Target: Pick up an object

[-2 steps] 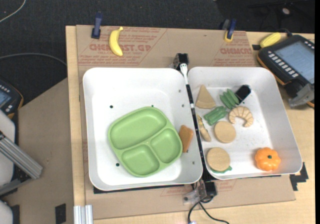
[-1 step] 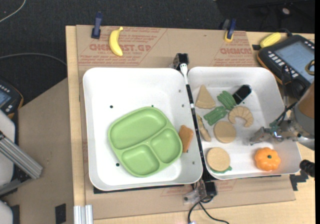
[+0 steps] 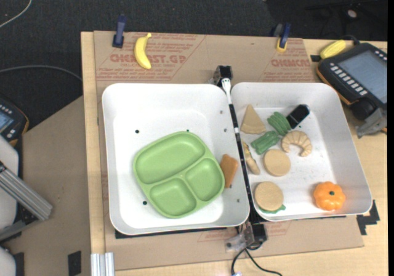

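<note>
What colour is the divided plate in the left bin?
The divided plate is light green, shown clearly in the camera view from above.

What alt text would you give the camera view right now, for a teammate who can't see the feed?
Two white bins sit side by side: the left bin holds a green divided plate and an orange-brown piece beside it; the right bin holds scattered toy foods, including a croissant and an orange pumpkin. A yellow banana lies behind the bins.
</note>
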{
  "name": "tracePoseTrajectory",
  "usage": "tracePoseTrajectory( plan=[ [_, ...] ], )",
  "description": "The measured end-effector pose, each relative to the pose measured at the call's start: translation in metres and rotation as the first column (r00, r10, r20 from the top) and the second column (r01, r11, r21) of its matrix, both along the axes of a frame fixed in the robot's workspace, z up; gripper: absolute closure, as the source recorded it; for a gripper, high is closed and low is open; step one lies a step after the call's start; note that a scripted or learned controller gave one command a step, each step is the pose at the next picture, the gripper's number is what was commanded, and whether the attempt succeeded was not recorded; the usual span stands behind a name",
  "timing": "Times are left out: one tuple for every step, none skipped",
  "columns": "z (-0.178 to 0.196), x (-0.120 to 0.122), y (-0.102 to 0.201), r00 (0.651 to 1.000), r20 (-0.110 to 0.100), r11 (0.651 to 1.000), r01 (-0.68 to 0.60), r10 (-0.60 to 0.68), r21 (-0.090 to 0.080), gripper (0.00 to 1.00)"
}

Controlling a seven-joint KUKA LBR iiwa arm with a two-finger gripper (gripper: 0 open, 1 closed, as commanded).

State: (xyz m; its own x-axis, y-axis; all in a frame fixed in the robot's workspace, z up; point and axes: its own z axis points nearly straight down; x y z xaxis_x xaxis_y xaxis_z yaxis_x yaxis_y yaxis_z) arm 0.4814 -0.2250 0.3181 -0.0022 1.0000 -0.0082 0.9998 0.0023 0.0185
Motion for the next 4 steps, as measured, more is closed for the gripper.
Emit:
tracePoseTrajectory(
  plan=[
    [0.178, -0.001, 0.053, 1.0, 0.004, 1.0, -0.004, 0.004, 0.002, 0.0],
    [0.062, 0.004, 0.135, 1.0, -0.029, 1.0, -0.005, 0.005, 0.012, 0.0],
    [0.078, 0.005, 0.13, 1.0, -0.013, 1.0, 0.002, -0.001, 0.006, 1.0],
    [-0.142, -0.004, 0.176, 0.999, -0.036, 1.0, 0.001, -0.001, 0.012, 1.0]
  ],
)
